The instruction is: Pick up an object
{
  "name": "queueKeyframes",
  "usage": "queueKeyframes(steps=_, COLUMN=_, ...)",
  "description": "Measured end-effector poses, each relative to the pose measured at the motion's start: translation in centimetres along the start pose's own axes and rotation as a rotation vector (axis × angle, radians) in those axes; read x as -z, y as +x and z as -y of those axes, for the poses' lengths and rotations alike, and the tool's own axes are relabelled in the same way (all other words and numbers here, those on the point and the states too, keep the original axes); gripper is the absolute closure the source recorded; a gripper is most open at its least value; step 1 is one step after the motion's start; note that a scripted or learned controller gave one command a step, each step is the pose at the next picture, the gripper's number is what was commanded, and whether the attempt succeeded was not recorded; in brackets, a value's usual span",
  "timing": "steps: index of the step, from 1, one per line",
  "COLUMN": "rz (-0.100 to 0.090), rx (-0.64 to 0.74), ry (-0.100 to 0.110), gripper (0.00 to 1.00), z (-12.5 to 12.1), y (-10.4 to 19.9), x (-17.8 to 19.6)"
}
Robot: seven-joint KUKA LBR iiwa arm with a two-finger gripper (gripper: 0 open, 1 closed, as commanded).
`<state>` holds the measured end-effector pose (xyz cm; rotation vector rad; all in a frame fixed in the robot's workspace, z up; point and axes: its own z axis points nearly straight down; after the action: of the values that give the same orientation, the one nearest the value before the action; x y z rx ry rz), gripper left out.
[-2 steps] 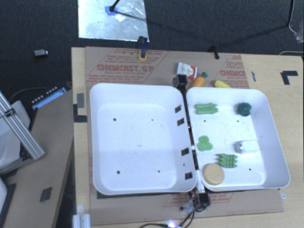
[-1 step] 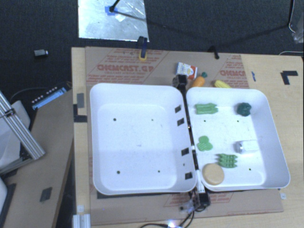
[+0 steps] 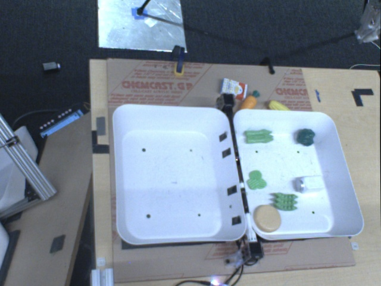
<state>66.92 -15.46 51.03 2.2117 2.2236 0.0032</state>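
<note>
The right bin [image 3: 342,177] holds several small items. A light green piece [image 3: 258,136] lies near its back left, and a dark green round piece [image 3: 306,136] sits at the back right. A small green leafy piece [image 3: 256,180] rests by the left wall. Toward the middle right lies a white and grey cylinder [image 3: 309,184]. A green ridged piece [image 3: 284,201] sits just in front of it, beside a tan round disc [image 3: 267,218] at the front left corner.
The left bin [image 3: 172,177] stands beside the right one. Behind the bins on the cardboard lie an orange carrot-like piece [image 3: 248,102], a yellow piece [image 3: 277,106] and a small white packet [image 3: 232,87]. A metal frame [image 3: 24,165] stands at the left.
</note>
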Motion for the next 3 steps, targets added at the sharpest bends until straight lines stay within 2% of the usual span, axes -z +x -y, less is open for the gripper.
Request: queueKeyframes(steps=3, rz=-0.001, rx=0.000, ry=0.002, gripper=1.00, z=0.0, y=6.9, x=2.6)
